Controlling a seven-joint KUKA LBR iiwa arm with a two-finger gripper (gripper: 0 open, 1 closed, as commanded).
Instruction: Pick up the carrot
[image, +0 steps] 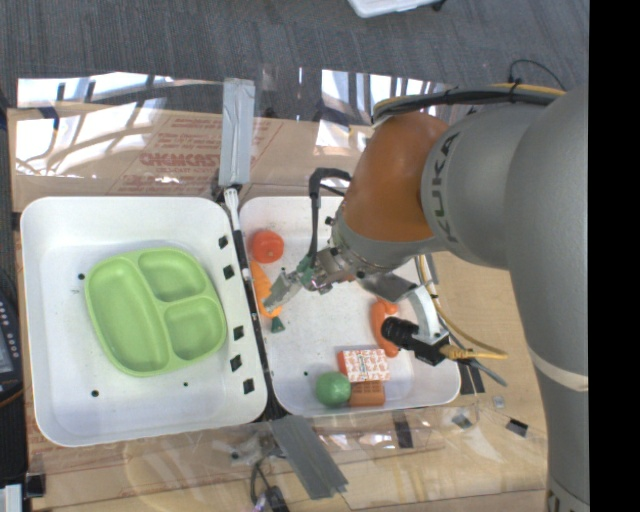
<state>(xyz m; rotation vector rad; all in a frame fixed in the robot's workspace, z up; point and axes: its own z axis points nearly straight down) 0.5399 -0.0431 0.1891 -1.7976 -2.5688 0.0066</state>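
1. From my station I saw the arm reaching in from the right, its orange band over the upper part of the right bin.
2. The gripper hung low over the left side of that bin, just beside the carrot.
3. The carrot lay along the bin's left wall, slim and orange, with its green top near the lower end; I saw nothing between the fingers.
4. I could not tell whether the gripper was apart or together; it was too small and blurred.
5. An orange-red round thing sat just above the carrot, near the bin's upper left corner.
6. A green ball lay at the front wall, touching a red-and-white patterned block.
7. Another orange piece lay near the right wall, partly behind the arm's black fitting.
8. The left bin held a green divided plate with three compartments.
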